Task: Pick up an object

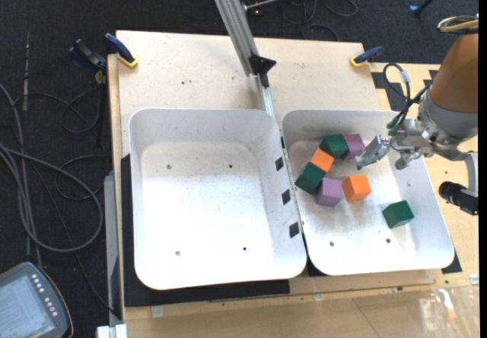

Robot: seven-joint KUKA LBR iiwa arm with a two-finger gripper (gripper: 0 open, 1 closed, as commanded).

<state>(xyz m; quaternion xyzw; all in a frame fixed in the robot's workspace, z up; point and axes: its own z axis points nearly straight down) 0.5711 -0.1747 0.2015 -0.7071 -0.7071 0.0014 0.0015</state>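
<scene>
From my seat I cannot tell how far apart the fingers stand; the gripper (373,153) is a small grey shape, and I see no block between its tips. It hangs over the right bin (434,249), close above the cluster of blocks, with the arm (456,93) coming in from the right.

Just below and left of the tips sits an orange block (356,187), with a purple block (329,192) touching its left side. Further left are a dark green block (309,177), a second orange block (323,160), another green block (333,145) and a pale purple block (354,144), all packed together. One green block (397,214) lies well apart, toward the near right of the bin.

My worry is the crowding: I judge that if the fingers come down among the packed blocks, a tip could land on top of a neighbour, or push the pile aside and close on nothing. The lone green block looks the safer target. The left bin (141,176) shows bare white floor with a few dark specks. Both bins sit on the pale worktop (190,70).
</scene>
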